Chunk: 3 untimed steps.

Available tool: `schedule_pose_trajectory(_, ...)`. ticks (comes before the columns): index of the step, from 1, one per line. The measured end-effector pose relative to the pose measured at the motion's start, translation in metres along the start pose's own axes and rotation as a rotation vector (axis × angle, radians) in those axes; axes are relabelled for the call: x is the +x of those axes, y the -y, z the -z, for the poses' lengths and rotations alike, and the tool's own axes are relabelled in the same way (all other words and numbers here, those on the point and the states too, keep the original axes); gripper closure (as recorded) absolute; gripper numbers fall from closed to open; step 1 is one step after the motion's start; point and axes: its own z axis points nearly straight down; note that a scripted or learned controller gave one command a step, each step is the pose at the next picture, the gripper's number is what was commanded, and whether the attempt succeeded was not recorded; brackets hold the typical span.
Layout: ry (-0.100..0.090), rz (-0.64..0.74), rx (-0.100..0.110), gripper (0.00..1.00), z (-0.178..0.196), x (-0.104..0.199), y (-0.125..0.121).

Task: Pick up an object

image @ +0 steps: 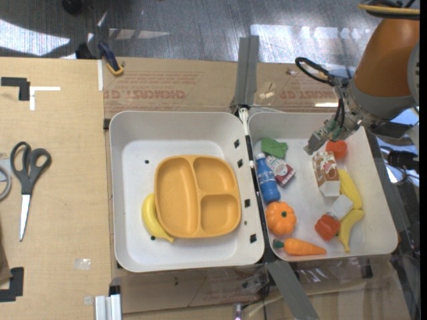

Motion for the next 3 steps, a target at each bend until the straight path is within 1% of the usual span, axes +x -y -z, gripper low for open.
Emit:
schedule_pose_trajectory(1, 0.002, 0.078, -0.001, 1.0, 0.052, -0.041, -0.06)
schedule_pose_trajectory(2, 0.001, 0.078, -0.001, 0.0, 0.052, -0.041, -0.06)
schedule_pose_trajectory(3, -0.002, -0.127, 0.003, 0.0, -0.026, -0.014, 0.04)
